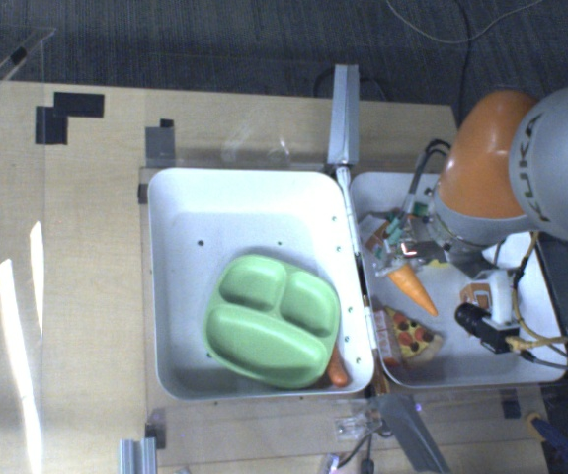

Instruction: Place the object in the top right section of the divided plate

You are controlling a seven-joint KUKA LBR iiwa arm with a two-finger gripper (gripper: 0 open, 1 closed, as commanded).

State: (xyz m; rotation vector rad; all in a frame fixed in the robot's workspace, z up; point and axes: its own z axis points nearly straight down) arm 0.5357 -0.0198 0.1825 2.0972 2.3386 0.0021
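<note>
Two white bins sit side by side under my camera; my arm [506, 166], grey with an orange band, leans in from the right over the right bin [550, 358]. Its gripper [414, 247] hangs just above the wide end of a smooth orange carrot [412, 286]; I cannot tell its opening. A glossy green divided plate [272, 320], rounded and three-sectioned, lies in the left bin [185, 225], with a pizza slice toy [410, 336] near the carrot

light: bright, even | glare: streaks on bench [12, 294] at left | focus: slightly soft, perhaps compression
</note>
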